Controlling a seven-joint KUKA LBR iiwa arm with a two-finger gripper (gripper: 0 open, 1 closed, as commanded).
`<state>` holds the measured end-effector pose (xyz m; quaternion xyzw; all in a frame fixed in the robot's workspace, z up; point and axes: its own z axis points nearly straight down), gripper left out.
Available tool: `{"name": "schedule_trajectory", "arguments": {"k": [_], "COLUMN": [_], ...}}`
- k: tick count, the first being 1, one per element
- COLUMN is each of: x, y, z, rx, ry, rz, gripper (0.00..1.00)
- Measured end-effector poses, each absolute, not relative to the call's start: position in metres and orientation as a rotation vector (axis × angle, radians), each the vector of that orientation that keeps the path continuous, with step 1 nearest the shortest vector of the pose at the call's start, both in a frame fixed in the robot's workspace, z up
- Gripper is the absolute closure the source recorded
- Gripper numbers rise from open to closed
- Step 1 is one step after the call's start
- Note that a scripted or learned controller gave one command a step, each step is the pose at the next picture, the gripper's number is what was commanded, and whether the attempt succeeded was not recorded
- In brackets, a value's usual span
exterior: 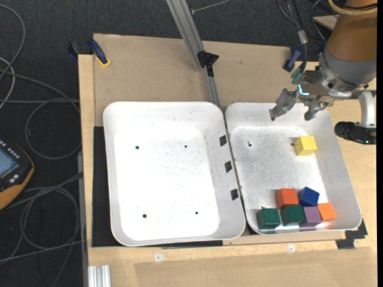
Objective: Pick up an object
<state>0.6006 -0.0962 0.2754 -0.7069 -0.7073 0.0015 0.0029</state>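
Here, your jaws (295,107) hang spread and pinching nothing over the right bin's (344,160) far rim. The yellow cube (305,145) sits alone just below and slightly right of them, nearest and likely the easiest pick. Farther toward the bin's near corner, the clustered blocks (297,208) touch one another. The arm (353,40) reaches in from the right, wrist pointing downward.

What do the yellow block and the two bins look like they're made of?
Yellow block: probably painted wood or hard plastic, with crisp edges, flat matte faces and even colour.
Right bin and left bin: likely thin moulded plastic, semi-gloss white, with rounded corners, a rolled rim and dark speckling that looks like scuffs or dirt.
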Motion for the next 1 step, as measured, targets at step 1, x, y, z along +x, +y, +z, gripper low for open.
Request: {"name": "schedule_trajectory", "arguments": {"k": [1], "x": [0.6013], "y": [-0.0964], "z": [0.278], "rx": [-2.22], "ry": [-2.221], "rz": [0.0], "gripper": [0.0]}}
